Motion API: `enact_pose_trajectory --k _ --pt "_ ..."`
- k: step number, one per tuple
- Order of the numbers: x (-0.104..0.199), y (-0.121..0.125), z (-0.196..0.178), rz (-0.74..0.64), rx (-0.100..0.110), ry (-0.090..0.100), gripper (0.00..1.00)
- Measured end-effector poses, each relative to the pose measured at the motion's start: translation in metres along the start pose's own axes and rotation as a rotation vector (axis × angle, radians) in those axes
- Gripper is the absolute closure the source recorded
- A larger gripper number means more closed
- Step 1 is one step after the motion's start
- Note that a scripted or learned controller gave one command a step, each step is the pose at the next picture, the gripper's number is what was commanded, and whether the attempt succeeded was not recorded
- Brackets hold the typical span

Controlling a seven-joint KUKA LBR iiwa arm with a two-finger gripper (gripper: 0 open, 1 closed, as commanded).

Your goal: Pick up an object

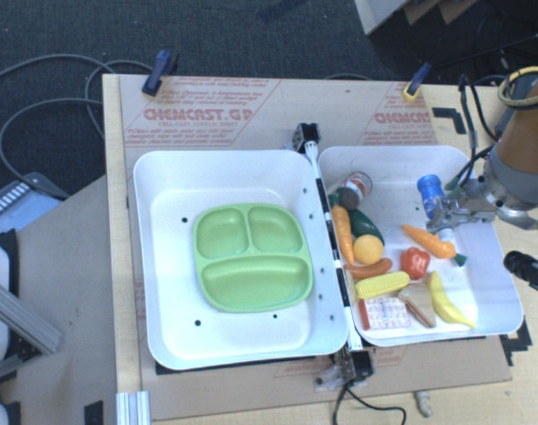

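The right bin (481, 171) holds several toy foods. Among them are a small carrot (428, 240), a red tomato (415, 262), a banana (448, 301), a corn cob (381, 283), a yellow ball (368, 250), a long carrot (342, 233) and a can (357, 186). A blue object (429, 189) stands near the back of the bin. My gripper (441, 218) hangs low in this bin's right half, just right of the blue object and directly above the small carrot's upper end. I see nothing lifted.
The left bin (163, 237) carries a green divided plate (251, 257). A black divider clip (306, 135) sits between the bins at the back. Cables (471, 113) run along the bench's right side beside the arm (521, 149).
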State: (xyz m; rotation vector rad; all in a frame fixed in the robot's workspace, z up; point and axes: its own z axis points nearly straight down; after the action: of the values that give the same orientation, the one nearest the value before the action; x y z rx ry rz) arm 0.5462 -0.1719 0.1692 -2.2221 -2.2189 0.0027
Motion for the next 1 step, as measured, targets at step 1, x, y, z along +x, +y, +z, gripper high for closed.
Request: enact_pose_trajectory --k 1 --pt "0.0006 0.0005 -0.0003 -0.001 -0.001 0.001 0.0"
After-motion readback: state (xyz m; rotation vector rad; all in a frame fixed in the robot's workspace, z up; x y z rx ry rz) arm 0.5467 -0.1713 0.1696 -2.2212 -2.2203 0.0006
